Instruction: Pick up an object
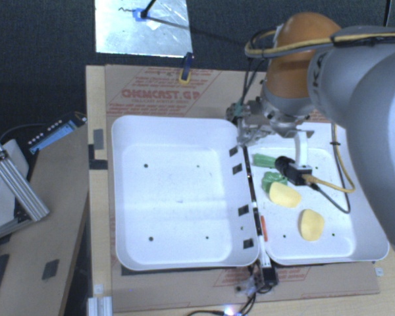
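Observation:
The right bin [355,242] holds a green piece [263,159] near its left wall. A second green piece [274,178] lies just below it, then a yellow lump [285,195], and another yellow lump [311,224] further toward the front. My gripper [249,135] hangs under the orange band over the far left corner of the right bin, close to the divider. It is above and slightly behind the upper green piece. Nothing is seen held in it.
The left bin [128,242] lies beside the right one, with black clips [245,209] along their shared edge. A black part with a yellow cable [329,188] hangs over the right bin. My grey arm [368,97] covers the right bin's far right side.

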`<state>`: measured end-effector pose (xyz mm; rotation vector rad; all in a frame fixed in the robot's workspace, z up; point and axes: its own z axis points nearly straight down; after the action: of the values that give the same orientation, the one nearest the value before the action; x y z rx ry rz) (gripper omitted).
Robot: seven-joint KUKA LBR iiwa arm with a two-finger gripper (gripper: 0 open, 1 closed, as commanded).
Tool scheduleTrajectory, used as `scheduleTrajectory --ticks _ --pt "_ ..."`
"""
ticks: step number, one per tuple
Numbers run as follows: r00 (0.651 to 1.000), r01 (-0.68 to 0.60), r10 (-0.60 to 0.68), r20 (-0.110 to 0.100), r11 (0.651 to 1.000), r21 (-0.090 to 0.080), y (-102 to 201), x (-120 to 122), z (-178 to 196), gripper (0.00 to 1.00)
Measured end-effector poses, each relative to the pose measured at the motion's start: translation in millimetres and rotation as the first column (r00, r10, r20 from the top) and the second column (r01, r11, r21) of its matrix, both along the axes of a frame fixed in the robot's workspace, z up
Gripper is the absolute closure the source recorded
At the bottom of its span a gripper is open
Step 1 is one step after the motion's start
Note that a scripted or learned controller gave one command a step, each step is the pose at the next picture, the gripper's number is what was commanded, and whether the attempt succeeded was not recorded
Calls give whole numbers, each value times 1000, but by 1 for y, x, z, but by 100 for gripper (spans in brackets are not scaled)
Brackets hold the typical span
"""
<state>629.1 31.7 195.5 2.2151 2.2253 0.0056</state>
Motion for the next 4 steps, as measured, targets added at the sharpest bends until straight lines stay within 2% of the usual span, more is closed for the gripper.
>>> scheduleTrajectory --ticks 1,2,3,4 --pt "1000 -6 6 0 1000 2 83 -31 54 100" --pt "1000 -7 7 -1 1000 2 156 -24 46 100" --pt "1000 5 -5 -11 1000 -3 128 -75 -10 100" --pt "1000 -5 5 9 1000 7 163 -108 123 100"
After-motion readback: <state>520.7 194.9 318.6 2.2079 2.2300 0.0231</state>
